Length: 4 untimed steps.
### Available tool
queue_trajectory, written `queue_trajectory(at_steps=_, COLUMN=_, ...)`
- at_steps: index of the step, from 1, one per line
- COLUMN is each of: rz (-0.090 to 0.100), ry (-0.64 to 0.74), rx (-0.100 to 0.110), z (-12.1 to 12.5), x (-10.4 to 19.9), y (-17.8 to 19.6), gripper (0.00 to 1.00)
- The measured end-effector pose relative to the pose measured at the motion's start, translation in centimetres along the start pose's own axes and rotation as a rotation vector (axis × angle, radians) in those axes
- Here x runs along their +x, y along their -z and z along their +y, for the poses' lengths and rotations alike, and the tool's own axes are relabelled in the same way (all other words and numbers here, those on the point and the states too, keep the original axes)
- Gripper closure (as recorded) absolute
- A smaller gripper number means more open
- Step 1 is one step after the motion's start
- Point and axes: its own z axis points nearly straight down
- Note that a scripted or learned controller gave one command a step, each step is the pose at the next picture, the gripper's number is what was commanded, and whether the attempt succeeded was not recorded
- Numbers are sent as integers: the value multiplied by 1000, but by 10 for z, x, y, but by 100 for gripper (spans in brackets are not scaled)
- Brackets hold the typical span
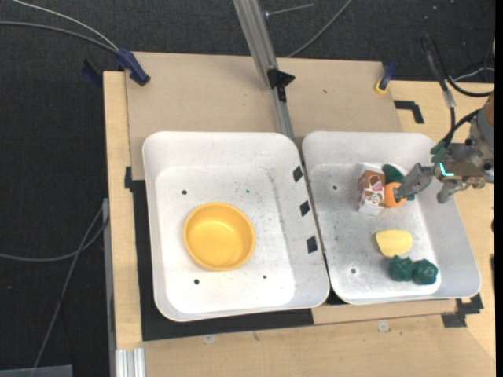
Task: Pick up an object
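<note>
The right bin [346, 234] holds a small white and brown carton [369, 188] with an orange piece [391, 197] and a dark green piece [392, 173] right beside it. A yellow lemon-like item [394, 242] lies nearer the front, with a lumpy dark green item [413, 269] just below it. My gripper [427, 194] is over the bin's right side, open. Its left finger [412, 184] reaches down next to the orange piece, and nothing shows between the fingers.
A yellow bowl [219, 236] sits in the left bin [169, 289]. A metal pole [259, 38] slants in from the top and ends between the bins. Blue clamps [132, 67] and cables lie at the bench's far edge.
</note>
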Motion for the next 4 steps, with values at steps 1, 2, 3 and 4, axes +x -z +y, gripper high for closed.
queue_trajectory(at_steps=1, rz=0, ry=0, rx=-2, z=0, x=0, y=1, gripper=0)
queue_trajectory(at_steps=2, rz=2, ry=-1, rx=6, z=-7, x=-1, y=-45, gripper=0)
queue_trajectory(at_steps=3, rz=2, ry=-2, rx=9, z=-4, x=-9, y=-104, gripper=0)
queue_trajectory(at_steps=4, rz=3, ry=-1, rx=8, z=-4, x=-3, y=-168, gripper=0)
